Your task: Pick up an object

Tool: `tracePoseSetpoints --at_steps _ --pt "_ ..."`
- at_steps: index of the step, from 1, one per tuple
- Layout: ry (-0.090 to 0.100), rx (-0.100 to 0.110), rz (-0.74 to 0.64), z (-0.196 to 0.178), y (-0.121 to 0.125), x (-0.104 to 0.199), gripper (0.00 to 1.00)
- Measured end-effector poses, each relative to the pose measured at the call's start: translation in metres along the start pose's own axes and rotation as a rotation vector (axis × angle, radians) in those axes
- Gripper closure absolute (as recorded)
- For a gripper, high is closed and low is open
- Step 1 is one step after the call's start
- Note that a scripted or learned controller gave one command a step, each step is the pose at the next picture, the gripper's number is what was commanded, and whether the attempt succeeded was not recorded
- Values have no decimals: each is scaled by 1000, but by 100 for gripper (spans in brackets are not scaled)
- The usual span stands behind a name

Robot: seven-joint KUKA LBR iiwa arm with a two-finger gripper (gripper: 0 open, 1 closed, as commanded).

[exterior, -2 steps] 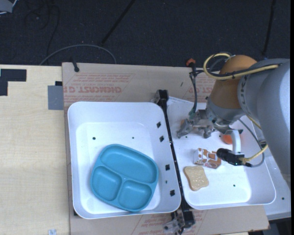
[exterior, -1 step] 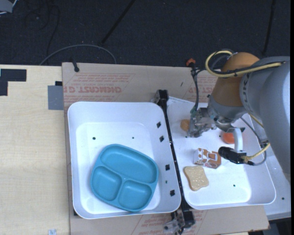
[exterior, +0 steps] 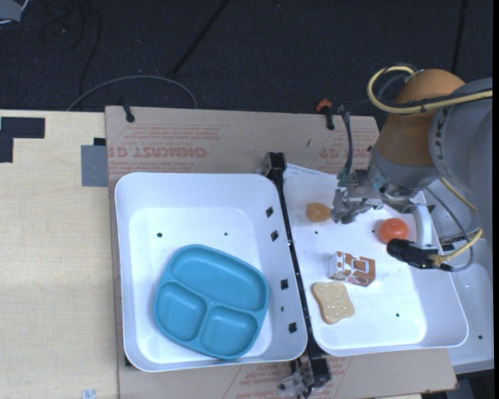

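The right bin (exterior: 432,327) holds a small orange-tan piece (exterior: 318,213) at its upper left, a red-orange ball (exterior: 392,229) at the right, a brown-and-white patterned packet (exterior: 353,268) in the middle and a tan toast slice (exterior: 333,302) below it. My gripper (exterior: 347,210) hangs low in the bin's upper part, just right of the orange-tan piece and left of the ball. Nothing shows between its fingers.
The left bin (exterior: 141,223) holds a blue three-compartment tray (exterior: 209,301). A black divider rail (exterior: 284,256) runs between the bins. The arm (exterior: 416,131) and its cables cover the right bin's upper right corner. Cardboard lies under both bins.
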State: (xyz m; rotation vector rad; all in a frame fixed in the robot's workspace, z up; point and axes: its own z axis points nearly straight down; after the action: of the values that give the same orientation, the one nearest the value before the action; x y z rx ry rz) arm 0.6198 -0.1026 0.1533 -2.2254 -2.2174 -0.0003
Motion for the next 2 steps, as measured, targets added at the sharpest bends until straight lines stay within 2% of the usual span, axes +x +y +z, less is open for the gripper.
tracePoseSetpoints --at_steps 1,2 --pt "-1 -3 -4 -53 1 -1 100" --pt "1 3 -6 -67 -8 48 100"
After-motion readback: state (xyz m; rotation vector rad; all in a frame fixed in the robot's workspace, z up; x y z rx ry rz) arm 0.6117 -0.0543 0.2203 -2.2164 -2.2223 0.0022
